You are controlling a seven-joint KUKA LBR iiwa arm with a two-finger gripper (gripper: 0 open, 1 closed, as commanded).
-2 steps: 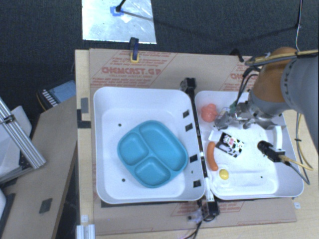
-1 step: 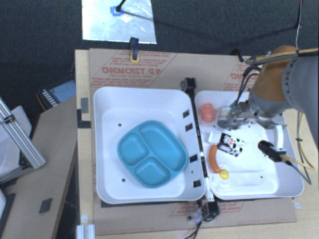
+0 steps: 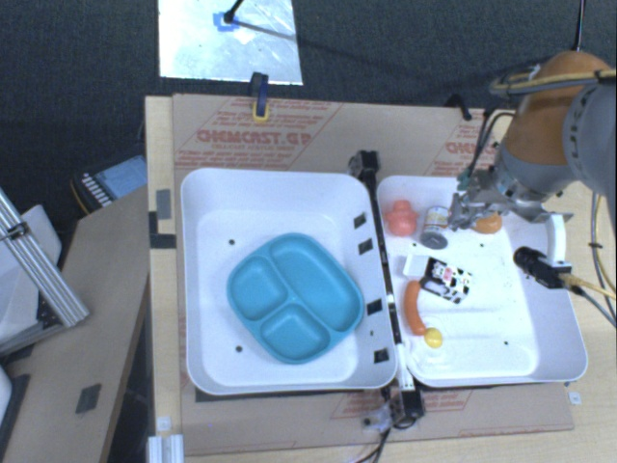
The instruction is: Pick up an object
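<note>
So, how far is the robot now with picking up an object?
Done: the gripper has reached the upper part of the right bin, low beside a small can and an orange object. In hand: nothing visibly between its fingers. Left: grasp and lift. The pink object, carrot, yellow ball and black-and-white item lie untouched.
</note>
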